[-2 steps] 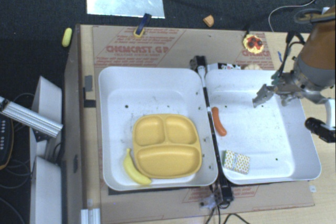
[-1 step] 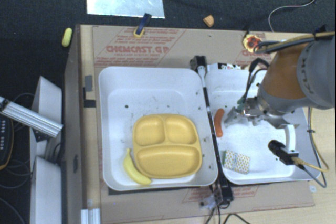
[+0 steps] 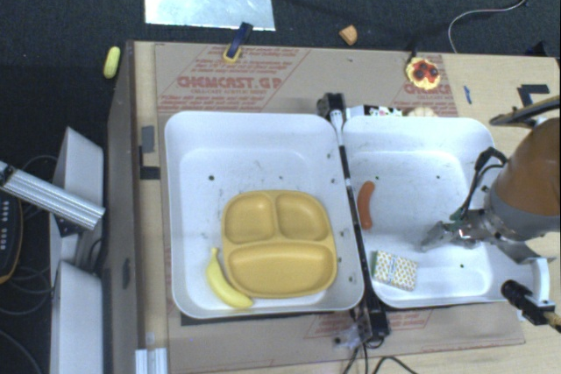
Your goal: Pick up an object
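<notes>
In the right bin [image 3: 412, 166] an orange sausage [image 3: 365, 204] lies close to the left wall. A small green-and-white checkered packet [image 3: 394, 271] rests near the front left corner. My gripper [image 3: 444, 235] hangs low over the right part of this bin, to the right of the sausage and up and right of the packet, touching neither. Nothing shows in its grasp. The left bin [image 3: 254, 144] holds a yellow divided plate [image 3: 279, 242] with a yellow banana [image 3: 224, 280] against its front left edge.
A black divider [image 3: 349, 197] runs between the two bins. On the cardboard behind the bins lie a small toy pizza [image 3: 423, 72] and a blue-and-yellow item [image 3: 237, 42]. The grey and orange arm [image 3: 530, 188] covers the right bin's right edge.
</notes>
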### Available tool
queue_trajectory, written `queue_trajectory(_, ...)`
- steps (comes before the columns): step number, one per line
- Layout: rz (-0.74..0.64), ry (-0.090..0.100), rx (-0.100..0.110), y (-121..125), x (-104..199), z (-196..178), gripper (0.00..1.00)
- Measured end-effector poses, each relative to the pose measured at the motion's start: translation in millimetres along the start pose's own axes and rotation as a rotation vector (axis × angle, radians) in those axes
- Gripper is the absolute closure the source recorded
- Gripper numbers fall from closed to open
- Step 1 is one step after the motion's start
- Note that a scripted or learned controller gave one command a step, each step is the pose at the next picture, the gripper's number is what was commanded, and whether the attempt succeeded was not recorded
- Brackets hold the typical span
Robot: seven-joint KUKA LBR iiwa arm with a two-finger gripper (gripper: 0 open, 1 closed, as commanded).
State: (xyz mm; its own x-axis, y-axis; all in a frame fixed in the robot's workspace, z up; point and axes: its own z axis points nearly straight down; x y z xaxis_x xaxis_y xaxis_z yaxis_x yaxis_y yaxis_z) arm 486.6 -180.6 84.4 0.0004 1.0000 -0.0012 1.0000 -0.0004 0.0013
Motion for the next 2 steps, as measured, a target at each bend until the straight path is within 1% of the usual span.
queue_trajectory(1, -0.004, 0.002, 0.0, 60, 80, 0, 0.0)
queue_trajectory(2, -0.001, 0.0, -0.001, 71, 5, -6, 0.0)
